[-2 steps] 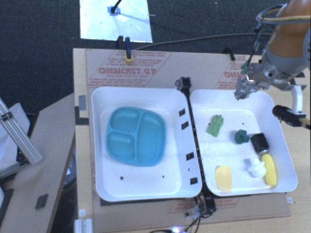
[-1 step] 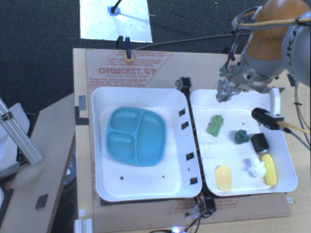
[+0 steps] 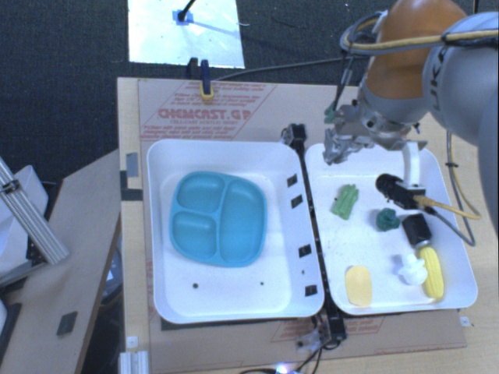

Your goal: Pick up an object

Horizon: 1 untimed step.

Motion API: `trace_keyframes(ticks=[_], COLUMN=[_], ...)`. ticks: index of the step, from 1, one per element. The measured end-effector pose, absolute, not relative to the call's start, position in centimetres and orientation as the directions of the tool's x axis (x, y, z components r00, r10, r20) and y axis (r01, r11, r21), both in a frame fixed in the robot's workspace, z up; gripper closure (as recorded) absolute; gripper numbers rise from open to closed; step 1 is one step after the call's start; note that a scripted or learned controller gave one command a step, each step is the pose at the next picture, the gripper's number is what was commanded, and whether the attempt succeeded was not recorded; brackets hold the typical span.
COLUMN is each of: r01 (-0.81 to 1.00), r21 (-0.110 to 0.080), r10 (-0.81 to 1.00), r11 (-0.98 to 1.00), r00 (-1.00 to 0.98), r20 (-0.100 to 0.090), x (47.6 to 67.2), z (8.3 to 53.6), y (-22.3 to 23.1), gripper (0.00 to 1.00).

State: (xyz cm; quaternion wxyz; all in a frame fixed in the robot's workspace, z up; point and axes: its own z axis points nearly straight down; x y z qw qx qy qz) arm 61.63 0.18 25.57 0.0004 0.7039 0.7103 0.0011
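My gripper [image 3: 337, 151] hangs over the far left corner of the right bin [image 3: 460, 287], with nothing visibly in it. Just in front of it a light green toy [image 3: 345, 200] lies on the bin floor. To that toy's right sits a small dark green piece [image 3: 387, 220]. A flat pale yellow oval [image 3: 359, 284] lies near the front rim. A white lumpy piece [image 3: 411, 269] touches a yellow corn cob [image 3: 432, 274] at the front right. A short black piece [image 3: 415, 229] sits at the cob's far end.
The left bin [image 3: 168, 287] holds a blue divided plate [image 3: 219, 218]. A ridge with black tabs [image 3: 306, 216] separates the two bins. The grey arm and its orange band [image 3: 413, 29] loom over the right bin's back right.
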Motion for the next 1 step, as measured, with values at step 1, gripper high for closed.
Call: trace_keyframes(ticks=[1], r01=[1.000], r21=[0.001], r10=[1.000], r11=[0.009], r00=[-0.009], r20=[0.002], x=[62.17], z=[23.86], y=[5.50], gripper=[1.00])
